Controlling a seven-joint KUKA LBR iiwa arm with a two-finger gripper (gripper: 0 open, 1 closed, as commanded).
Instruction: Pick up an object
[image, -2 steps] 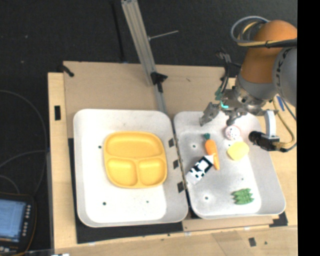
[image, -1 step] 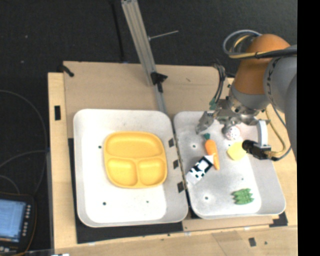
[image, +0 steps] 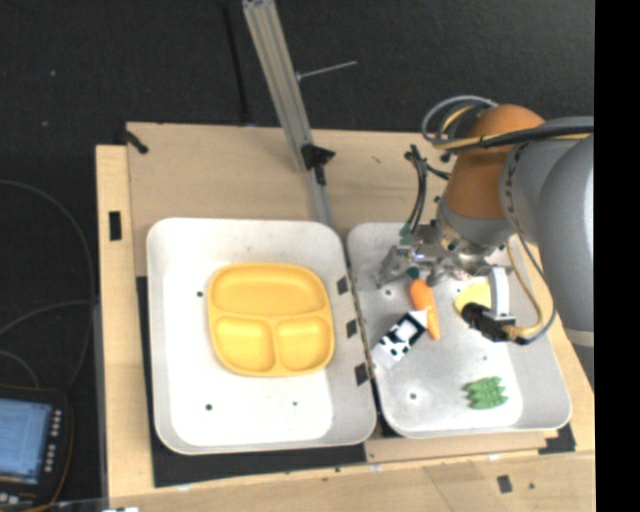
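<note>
While hanging low over the right shallow white bin (image: 530, 400), pincer (image: 425, 272) right above small orange carrot-shaped toy (image: 426, 308); can't tell its state, honestly.

A yellow three-compartment tray (image: 270, 317) lies in the left white bin (image: 175, 330). In the right white bin (image: 540, 395), just right of the tray, sit a black-and-white patterned block (image: 399, 339), an orange carrot-like piece (image: 427, 306), a yellow item (image: 472, 297) and a green ridged piece (image: 485, 393). The worktop (image: 120, 190) is pale tan.
</note>
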